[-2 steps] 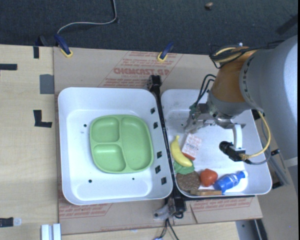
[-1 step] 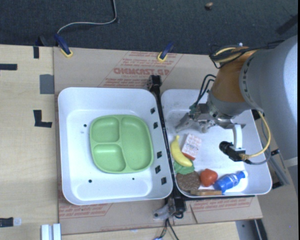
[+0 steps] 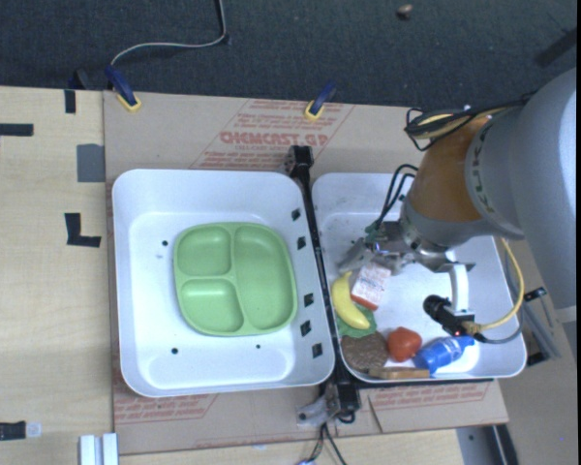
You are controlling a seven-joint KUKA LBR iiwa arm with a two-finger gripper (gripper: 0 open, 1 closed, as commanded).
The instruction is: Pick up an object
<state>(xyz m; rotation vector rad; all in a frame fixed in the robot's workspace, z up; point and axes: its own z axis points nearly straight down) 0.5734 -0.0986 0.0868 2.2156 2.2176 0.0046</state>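
My gripper [image 3: 369, 251] is low in the right bin [image 3: 494, 260], near its left wall. Just below it lies a small white and red packet [image 3: 371, 285], touching or nearly touching the gripper's tip. A yellow banana [image 3: 348, 304] lies left of the packet. Along the bin's front edge sit a brown round piece [image 3: 365, 354], a red tomato-like ball [image 3: 404, 343] and a blue object [image 3: 442, 353]. The arm's grey body with its orange band [image 3: 450, 177] hides the bin's back right part.
The left bin [image 3: 140, 260] holds a green divided plate [image 3: 235, 278] in its middle. A black divider [image 3: 310, 250] runs between the bins. A black knob on a white bracket [image 3: 438, 307] and a yellow cable [image 3: 508, 308] hang from the arm over the right bin.
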